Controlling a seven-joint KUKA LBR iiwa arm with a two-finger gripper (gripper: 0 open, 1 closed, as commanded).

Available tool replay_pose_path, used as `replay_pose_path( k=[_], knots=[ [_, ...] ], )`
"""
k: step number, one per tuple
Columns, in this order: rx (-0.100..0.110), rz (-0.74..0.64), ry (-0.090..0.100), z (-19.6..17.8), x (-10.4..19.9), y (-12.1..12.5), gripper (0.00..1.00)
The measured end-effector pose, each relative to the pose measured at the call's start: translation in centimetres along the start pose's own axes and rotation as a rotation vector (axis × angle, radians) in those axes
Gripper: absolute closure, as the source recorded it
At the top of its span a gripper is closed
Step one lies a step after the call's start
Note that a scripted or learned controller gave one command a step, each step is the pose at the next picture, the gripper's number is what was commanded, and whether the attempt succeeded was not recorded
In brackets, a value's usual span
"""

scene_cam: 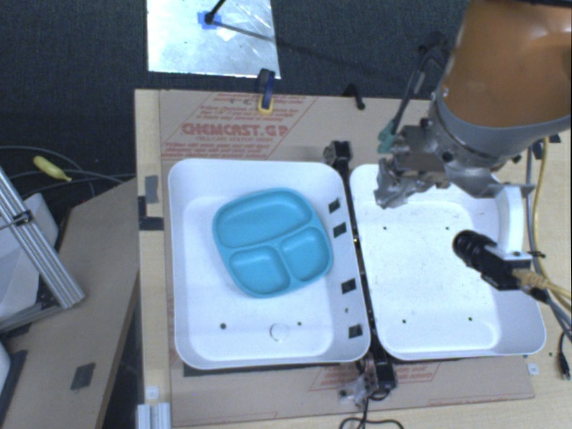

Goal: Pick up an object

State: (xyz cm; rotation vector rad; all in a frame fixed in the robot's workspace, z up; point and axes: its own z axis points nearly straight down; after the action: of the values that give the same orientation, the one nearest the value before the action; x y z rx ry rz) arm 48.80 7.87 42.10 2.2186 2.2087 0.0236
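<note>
Lying flat in the middle of the left shallow white bin (192, 239), the light-blue divided plastic plate (273, 241) with three compartments is the one thing to lift. It looks light and rigid, with a smooth, likely slippery surface, so a pinch on flat plastic would probably slide. The better hold, I judge, is the raised outer rim or one of the ridges between compartments, with one finger on each side of the wall. The gripper (391, 193) hangs over the upper left corner of the right shallow white bin (447, 320), just across the divider from the plate and apart from it. Whether it is spread or closed cannot be told here; nothing is seen held.
</note>
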Motion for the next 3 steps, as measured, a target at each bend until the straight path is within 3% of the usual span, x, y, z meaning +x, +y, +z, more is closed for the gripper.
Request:
replay_pose_path(
  k=[1, 2, 3],
  knots=[
    [0.009, -0.015, 0.002, -5.6, 6.9, -0.1, 1.00],
    [0.012, -0.015, 0.000, -6.4, 6.5, 0.0, 1.00],
    [0.021, -0.011, -0.003, -1.0, 8.3, -0.2, 1.00]
  ],
)
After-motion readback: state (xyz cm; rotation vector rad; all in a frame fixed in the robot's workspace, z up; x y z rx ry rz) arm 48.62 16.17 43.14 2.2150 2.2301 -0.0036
